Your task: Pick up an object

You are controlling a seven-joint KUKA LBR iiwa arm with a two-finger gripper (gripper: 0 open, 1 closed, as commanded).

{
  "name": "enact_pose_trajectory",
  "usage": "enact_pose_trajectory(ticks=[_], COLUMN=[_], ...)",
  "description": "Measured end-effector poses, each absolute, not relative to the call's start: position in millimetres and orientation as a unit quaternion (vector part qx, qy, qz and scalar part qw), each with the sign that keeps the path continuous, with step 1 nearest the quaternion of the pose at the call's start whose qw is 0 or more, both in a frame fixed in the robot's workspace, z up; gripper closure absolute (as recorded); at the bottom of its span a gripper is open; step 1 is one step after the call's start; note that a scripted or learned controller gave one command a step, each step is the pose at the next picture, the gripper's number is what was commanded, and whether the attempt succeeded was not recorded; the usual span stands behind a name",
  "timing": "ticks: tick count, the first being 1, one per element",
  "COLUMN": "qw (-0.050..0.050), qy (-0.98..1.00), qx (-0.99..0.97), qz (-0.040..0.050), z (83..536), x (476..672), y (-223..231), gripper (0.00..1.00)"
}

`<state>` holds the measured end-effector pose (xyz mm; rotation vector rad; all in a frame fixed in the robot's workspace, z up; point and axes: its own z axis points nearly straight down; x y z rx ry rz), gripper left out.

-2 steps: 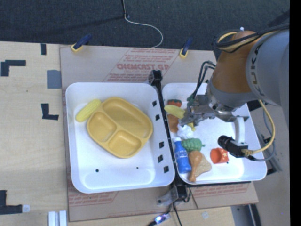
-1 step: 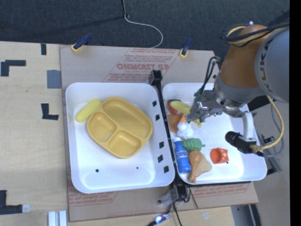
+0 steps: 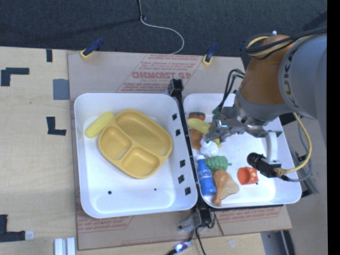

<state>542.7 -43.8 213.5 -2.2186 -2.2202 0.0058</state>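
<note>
My gripper (image 3: 216, 133) hangs over the left part of the right bin (image 3: 276, 195), just above a white crumpled item (image 3: 209, 148). Close around it lie a yellow banana (image 3: 197, 125), an orange piece (image 3: 195, 138) and a red-and-green vegetable (image 3: 197, 115). Further toward the front lie a green broccoli-like toy (image 3: 217, 163), a blue bottle (image 3: 205, 177), a tan chicken drumstick (image 3: 223, 185) and a small red-orange block (image 3: 247, 175). I see nothing gripped between the fingers.
The left bin (image 3: 90, 195) holds a yellow compartment tray (image 3: 134, 142) and a yellow corn cob (image 3: 99, 124). The arm's grey body and orange band (image 3: 265, 73) overhang the right bin's back. A black cable fitting (image 3: 260, 162) hangs over the bin's right side.
</note>
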Motion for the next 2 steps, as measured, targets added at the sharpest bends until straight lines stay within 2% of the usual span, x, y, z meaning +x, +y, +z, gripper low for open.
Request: enact_pose_trajectory(ticks=[1, 2], qw=[0.0, 0.001], qy=[-0.708, -0.707], qx=[-0.707, -0.707], qz=[0.0005, 0.0011], z=[229, 232], x=[549.8, 537.7], y=[-54, -49], gripper=[1.0, 1.0])
